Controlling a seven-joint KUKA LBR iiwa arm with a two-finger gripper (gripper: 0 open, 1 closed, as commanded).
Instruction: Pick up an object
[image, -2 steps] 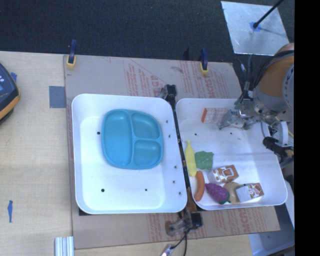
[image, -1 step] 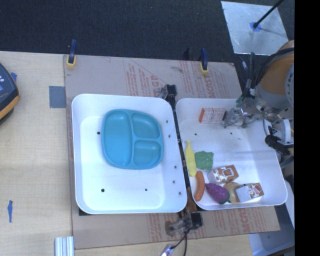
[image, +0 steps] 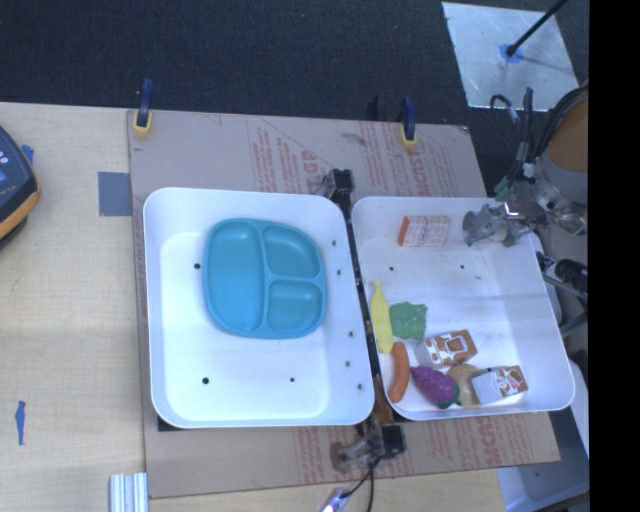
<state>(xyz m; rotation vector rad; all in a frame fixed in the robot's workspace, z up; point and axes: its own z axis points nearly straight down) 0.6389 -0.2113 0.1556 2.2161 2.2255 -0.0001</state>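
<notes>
A wooden worktop (image: 70, 330) carries a brown cardboard sheet (image: 300, 150), held at its far edge by 2 clamps (image: 144, 108). A grey tape patch (image: 113, 193) lies left of it, and a dark device with an orange edge (image: 14, 190) sits at the far left

You have a light wooden bench (image: 70, 330) with a brown cardboard sheet (image: 270, 150) laid on it, held at the far edge by two clamps, one at the left (image: 144, 108) and one at the right (image: 407, 120). Two shallow white bins sit side by side on the cardboard, the left bin (image: 175, 330) touching the right bin (image: 520, 290). A grey tape patch (image: 114, 193) lies beside the cardboard's left edge.
</notes>
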